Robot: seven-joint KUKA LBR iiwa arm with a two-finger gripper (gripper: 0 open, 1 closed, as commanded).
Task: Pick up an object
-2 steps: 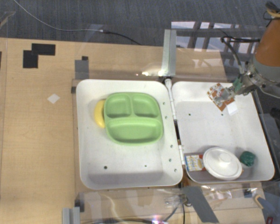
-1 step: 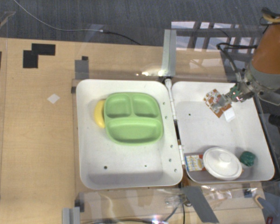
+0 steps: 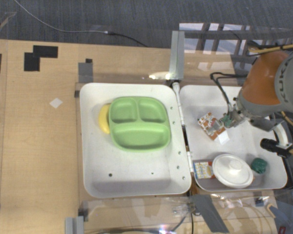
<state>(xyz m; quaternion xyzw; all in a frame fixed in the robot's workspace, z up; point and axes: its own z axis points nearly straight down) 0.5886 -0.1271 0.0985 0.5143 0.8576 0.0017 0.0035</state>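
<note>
In the right bin (image 3: 200,99) lies a small colourful packet (image 3: 210,125) with a white tag at its lower right. My gripper (image 3: 229,120) is low over the bin, just right of that packet and close to its edge. Whether it touches the packet cannot be made out. A white round bowl (image 3: 232,170) sits upside down near the bin's front. A small dark green object (image 3: 259,165) rests to the right of the bowl. A second printed packet (image 3: 201,169) lies at the bowl's left, partly under it.
The left bin (image 3: 132,179) holds a green divided plate (image 3: 138,123) with a yellow object (image 3: 103,119) tucked under its left rim. The grey and orange arm (image 3: 266,84) covers the right bin's far right corner. A metal divider (image 3: 183,130) separates the bins.
</note>
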